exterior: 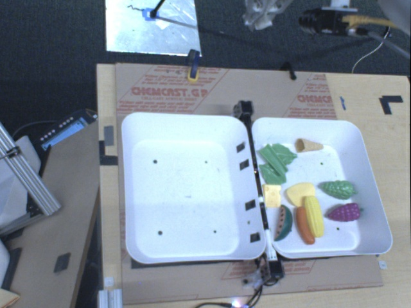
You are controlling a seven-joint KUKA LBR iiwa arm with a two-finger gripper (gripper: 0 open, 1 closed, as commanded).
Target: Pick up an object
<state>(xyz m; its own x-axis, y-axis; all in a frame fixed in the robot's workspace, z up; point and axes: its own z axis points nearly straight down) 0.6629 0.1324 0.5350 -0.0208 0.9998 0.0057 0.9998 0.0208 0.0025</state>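
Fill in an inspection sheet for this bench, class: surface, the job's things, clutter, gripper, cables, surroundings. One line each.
Surface: two white bins side by side on a brown board, left bin, right bin.
Job's things: toy foods in the right bin: green leaves, cone, corn, carrot, watermelon slice, purple grapes, green bunch, pale yellow block.
Clutter: yellow clamp on the board's far edge.
Gripper: blurred at the top, above the floor beyond the bench.
Cables: yellow cable at top right.
Surroundings: shiny sheet on dark floor.
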